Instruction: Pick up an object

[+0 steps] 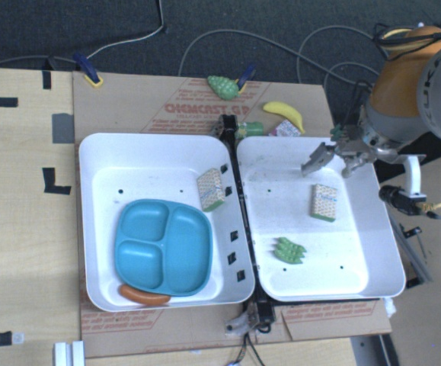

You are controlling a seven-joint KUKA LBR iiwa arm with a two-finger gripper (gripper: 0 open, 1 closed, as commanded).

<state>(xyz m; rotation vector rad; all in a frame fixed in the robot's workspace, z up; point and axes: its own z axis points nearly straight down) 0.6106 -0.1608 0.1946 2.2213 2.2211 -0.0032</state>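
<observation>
The claw [333, 161] hangs spread open and empty; the patterned block [324, 202] just below it is not yet grasped.

1. A single camera sits above the bench and looks down at a slant, from a moderate height.
2. Its frame takes in both white bins whole: the left bin [98, 204] and the right bin [372, 265], side by side at the centre.
3. The near edge of the bench lies at the bottom of the frame; the far edge, with dark floor and cables beyond it, lies at the top.
4. The arm [410, 82] enters from the right.
</observation>
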